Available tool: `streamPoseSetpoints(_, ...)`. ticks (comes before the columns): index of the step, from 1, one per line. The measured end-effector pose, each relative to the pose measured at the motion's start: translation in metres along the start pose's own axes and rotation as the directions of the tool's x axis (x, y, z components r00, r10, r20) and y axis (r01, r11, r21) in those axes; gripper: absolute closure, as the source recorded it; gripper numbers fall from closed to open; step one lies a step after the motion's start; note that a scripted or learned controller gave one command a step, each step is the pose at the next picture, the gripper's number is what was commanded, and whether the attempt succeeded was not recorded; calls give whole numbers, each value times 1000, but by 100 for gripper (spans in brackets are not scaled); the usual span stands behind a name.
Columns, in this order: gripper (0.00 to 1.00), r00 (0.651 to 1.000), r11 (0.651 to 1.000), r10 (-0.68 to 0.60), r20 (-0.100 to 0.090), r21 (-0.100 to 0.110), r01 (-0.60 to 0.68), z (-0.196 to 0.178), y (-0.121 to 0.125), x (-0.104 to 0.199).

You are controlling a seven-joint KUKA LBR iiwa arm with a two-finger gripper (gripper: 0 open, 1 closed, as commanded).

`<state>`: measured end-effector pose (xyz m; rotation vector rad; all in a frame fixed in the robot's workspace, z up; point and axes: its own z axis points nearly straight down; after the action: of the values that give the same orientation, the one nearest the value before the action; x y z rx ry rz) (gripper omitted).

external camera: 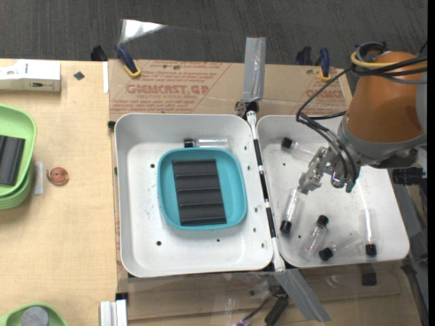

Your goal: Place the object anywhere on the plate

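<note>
The hand hangs over the right bin at centre right of the frame; its spread cannot be told, its grip unclear amid cables.

On the wood at your left sits a green tray with a copper disc just beside it. A white box lies above, and cardboard lies behind the bins.

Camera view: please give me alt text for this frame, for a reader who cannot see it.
The gripper hangs low over the right bin, among several clear vials with black caps. In the left bin sits a teal plate with a black ridged insert; another vial lies just behind the plate.
</note>
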<state>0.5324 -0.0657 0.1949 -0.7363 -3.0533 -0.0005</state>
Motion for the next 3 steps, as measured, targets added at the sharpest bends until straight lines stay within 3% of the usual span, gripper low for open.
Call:
streamPoseSetpoints(1,0,1000,1000,0,0,0,0,0,0,0)
streamPoseSetpoints(2,0,994,994,-108,4,0,108,-229,7,-74)
streamPoseSetpoints(3,0,962,962,-272,5,1,272,-244,-39,-112)
